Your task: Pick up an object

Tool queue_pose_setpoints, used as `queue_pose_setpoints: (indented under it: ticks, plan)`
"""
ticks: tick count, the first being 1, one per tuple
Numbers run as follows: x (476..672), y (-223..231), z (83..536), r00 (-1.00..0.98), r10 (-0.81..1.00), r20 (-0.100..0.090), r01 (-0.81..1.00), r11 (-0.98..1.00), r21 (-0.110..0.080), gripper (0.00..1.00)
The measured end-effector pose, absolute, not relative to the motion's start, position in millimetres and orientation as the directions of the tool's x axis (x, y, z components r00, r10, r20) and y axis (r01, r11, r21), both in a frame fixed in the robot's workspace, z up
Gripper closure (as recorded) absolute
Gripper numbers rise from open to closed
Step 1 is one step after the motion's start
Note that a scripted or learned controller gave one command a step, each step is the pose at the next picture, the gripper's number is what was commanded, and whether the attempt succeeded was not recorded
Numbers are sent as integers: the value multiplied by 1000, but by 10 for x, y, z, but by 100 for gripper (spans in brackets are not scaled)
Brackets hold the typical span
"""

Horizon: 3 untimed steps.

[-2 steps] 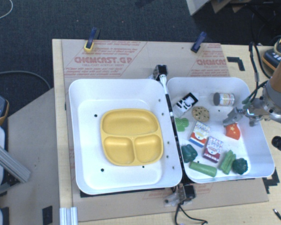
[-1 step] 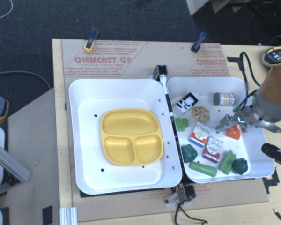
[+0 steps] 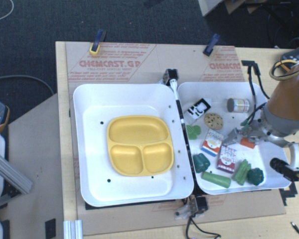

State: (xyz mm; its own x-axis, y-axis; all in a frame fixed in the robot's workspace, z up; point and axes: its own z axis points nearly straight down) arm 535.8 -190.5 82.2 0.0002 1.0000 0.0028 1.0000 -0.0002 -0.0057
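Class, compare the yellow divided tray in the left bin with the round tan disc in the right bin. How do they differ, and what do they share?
The yellow tray is far larger than the tan disc. The tray is a rounded rectangle split into three compartments; the disc is round and dotted with small holes. The tray lies alone in the left bin; the disc lies among many small items in the right bin. Both lie flat, apart from the gripper.

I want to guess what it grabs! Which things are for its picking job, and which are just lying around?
For the job:
pincer
small red-and-white box
round tan waffle-like disc
green plastic cylinder

Just lying about:
yellow three-part plastic plate
yellow-and-blue clamp
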Motion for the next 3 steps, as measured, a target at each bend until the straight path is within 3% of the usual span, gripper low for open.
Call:
queue_pose_setpoints:
  ticks: [1,3]
  plan:
    - [5369,-1915,951,1,1000,-1,1000,-1,0,100]
    - [5365,-1951,2020,-1,1000,-4,1000,1,7,100]
